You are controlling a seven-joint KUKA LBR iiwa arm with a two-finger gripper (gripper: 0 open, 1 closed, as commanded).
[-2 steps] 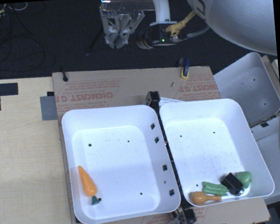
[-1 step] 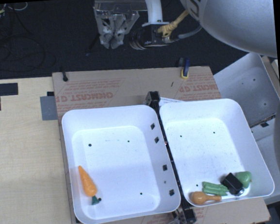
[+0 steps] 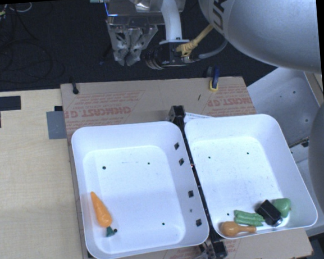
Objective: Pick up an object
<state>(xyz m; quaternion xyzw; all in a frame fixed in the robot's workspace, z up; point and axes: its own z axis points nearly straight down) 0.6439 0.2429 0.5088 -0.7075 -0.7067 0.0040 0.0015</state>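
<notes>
An orange toy carrot [image 3: 101, 209] with a small green top lies near the front left corner of the left bin [image 3: 123, 136]. In the front right corner of the right bin [image 3: 235, 126] several items are bunched together: a green pod [image 3: 248, 218], a black block [image 3: 268, 212], a green piece [image 3: 283, 204] and a tan-orange gourd shape [image 3: 236, 228]. My gripper [image 3: 130, 47] hangs high at the top of the view, beyond the far edge of the bins and away from every object. Nothing is visible in it.
The big grey arm body [image 3: 265, 15] covers the top right corner. Both bins rest on a cardboard sheet [image 3: 148, 102], joined by a black divider strip [image 3: 190, 180]. A light wooden bench top [image 3: 27, 194] lies to the left.
</notes>
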